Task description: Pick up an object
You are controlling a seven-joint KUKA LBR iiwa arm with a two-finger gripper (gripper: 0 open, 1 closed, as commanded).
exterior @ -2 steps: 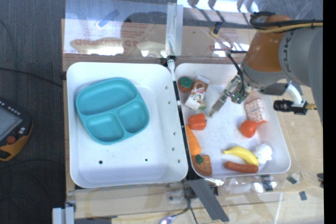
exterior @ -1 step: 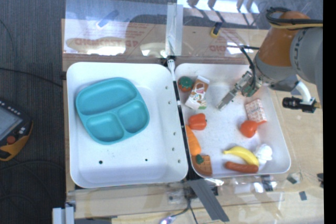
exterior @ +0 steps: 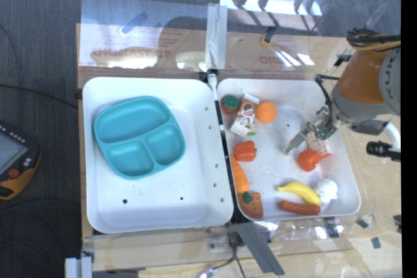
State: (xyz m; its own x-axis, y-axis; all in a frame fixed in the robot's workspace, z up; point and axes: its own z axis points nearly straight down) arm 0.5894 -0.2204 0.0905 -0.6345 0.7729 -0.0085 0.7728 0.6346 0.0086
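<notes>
1. Where the right bin [exterior: 350, 174] comes nearest the camera, a yellow banana [exterior: 298, 191] lies along its front edge just above a red sausage-shaped piece [exterior: 300, 208], with a white lump [exterior: 328, 190] touching the banana's right end.
2. At the front left corner of that bin sits a brown waffle-patterned piece [exterior: 252, 204], and an orange carrot [exterior: 240, 177] runs up the left wall from it.
3. Farther back, a red pepper [exterior: 244, 150] rests near the left wall; beyond it a small white carton [exterior: 246, 119] stands between a tomato-like piece with a green top [exterior: 229, 103] and an orange ball [exterior: 266, 112].
4. Beside it, the left bin [exterior: 195, 198] holds a teal tray [exterior: 139, 136] with three compartments (all of them bare), set toward its back left.
5. Reaching in from the right, the arm [exterior: 369, 83] slants down over the right bin's right side, its orange band above the wrist.
6. Its hand [exterior: 306, 137] points down and leftward, the two fingers spread apart with only white bin floor between them.
7. Just below and right of the hand lies a red-orange piece [exterior: 309, 159], close to the wrist but outside the fingers.
</notes>
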